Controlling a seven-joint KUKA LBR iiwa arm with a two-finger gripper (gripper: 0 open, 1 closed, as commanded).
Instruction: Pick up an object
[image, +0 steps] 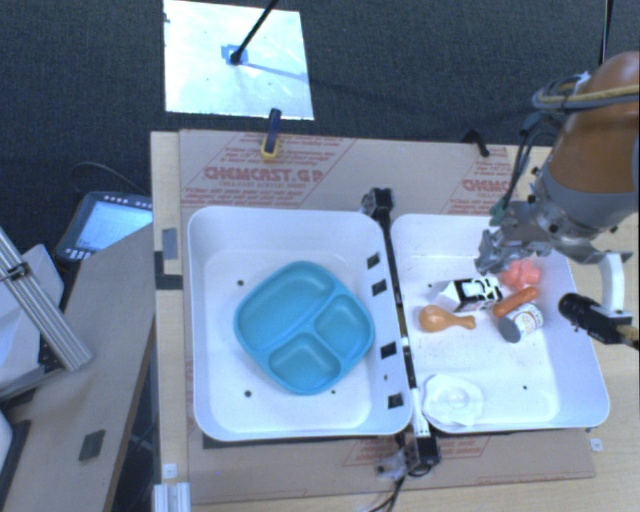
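The right bin (570, 390) holds several small items. A black-and-white toy (478, 291) lies near its middle, with an orange drumstick-shaped piece (445, 319) to its left. An orange stick-shaped piece (516, 300), a pink lump (522, 273) and a small grey can (523, 321) lie just to the right. A white round lid (452, 397) sits at the bin's front left. My gripper (492, 252) hangs over the back of this cluster, just above the black-and-white toy and beside the pink lump. I see nothing held in it.
The left bin (215, 300) carries a blue divided plate (303, 326). A black divider with clips (392, 300) runs between the bins. A black part of the arm (590, 313) juts over the right bin's right side. A tablet (100, 228) lies left of the bench.
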